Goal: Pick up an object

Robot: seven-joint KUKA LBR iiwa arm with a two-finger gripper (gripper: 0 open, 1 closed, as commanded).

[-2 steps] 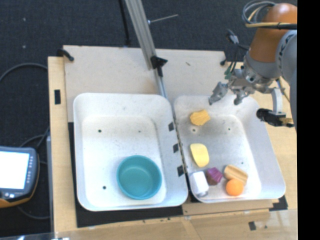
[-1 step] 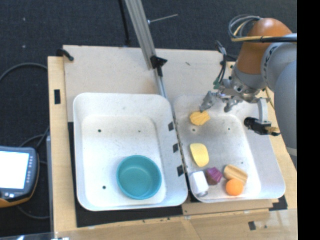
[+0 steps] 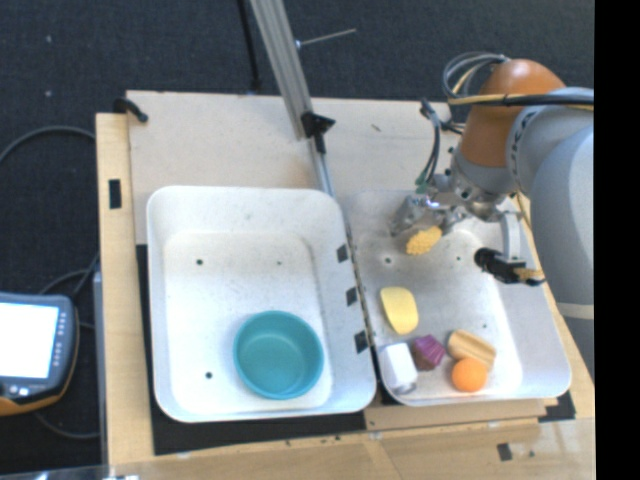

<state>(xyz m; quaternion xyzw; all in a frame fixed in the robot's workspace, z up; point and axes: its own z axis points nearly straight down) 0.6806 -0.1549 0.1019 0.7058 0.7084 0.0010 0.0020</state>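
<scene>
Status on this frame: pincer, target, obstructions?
Pincer low over right bin, at yellow corn piece. Grasp unconfirmed. Other items clustered near front edge, apart from it.

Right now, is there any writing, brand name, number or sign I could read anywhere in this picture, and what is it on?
None can be read.
Handheld screen at the left edge: glows white, any text too blurred to read.
Arm: no legible label.
White bins, teal bowl and the small items, such as the yellow piece and the orange ball: no markings visible.
</scene>
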